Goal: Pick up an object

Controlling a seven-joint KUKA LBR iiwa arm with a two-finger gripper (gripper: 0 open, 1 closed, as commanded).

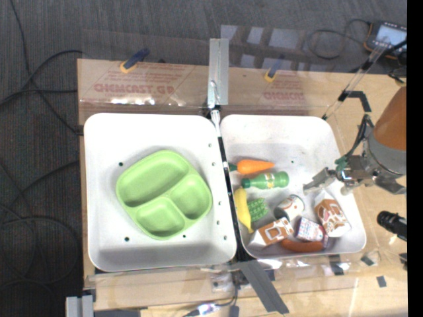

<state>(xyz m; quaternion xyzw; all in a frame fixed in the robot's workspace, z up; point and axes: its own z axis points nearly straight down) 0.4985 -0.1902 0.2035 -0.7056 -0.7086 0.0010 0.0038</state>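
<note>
The right bin (284,134) holds a pile of toy food. An orange carrot (254,167) lies above a green bottle (268,181). Below them are a yellow banana (242,209), a small green item (258,208) and a round can (289,208). Along the front sit a brown carton (273,232), a purple and white carton (308,229), a brown cup (330,218) and a red sausage (304,246). My gripper (328,180) hovers over the bin's right side, just above the brown cup and right of the bottle, with nothing seen in it.
The left bin (106,150) carries a green divided plate (164,193). A metal divider rail (218,78) runs between the bins at the back. Cables and a stand (357,98) sit at the right, near the arm's orange band (396,121).
</note>
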